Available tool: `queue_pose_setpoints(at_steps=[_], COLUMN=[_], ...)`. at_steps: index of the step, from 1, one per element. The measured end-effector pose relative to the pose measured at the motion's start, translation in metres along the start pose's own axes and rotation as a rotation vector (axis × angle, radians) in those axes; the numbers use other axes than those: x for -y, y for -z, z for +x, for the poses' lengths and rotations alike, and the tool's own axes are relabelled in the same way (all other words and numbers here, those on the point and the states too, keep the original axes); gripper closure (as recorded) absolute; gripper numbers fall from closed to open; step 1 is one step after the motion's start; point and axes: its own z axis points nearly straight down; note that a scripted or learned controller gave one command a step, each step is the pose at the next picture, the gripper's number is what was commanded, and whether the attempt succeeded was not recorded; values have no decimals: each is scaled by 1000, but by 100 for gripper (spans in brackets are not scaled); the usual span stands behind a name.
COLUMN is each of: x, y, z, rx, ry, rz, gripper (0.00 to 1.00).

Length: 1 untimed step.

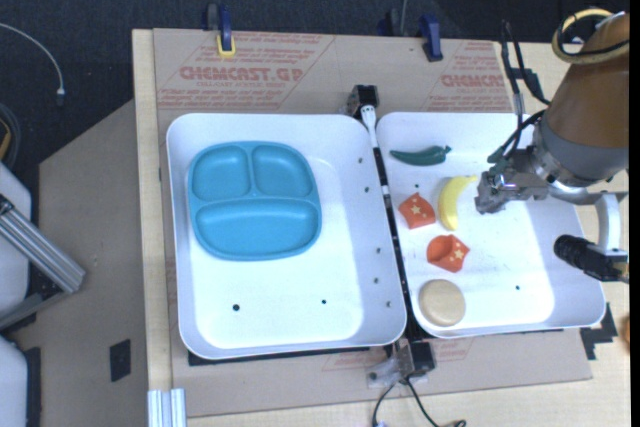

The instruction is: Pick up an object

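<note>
The end effector (488, 193) hangs over the right bin (520, 305), in its upper right part, with the arm (590, 105) coming in from the right. Its tip is a small dark cluster from this angle, and I cannot tell whether it is open or closed; nothing shows in it.

The nearest thing is the banana (453, 200), just to the left of the end effector and perhaps a touch lower in the view. It lies with its long axis running roughly up and down the picture, slightly curved, so a grasp across its narrow width looks the natural one. A short move leftward and down would likely put the end effector over its middle.

The other candidates lie farther off in the same bin: a red piece (417, 210) just left of the banana, a second red piece (448, 252) below it, a round beige item (441, 301) near the front wall, and a green pepper (421, 155) toward the back. The blue tray (255, 200) sits in the left bin (270, 315), well apart.
</note>
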Motion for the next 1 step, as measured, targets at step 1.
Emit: queue_pose_setpoints(at_steps=[1], x=[1], y=[44], z=[4], rx=[0], ry=[0], rz=[-1], gripper=[100])
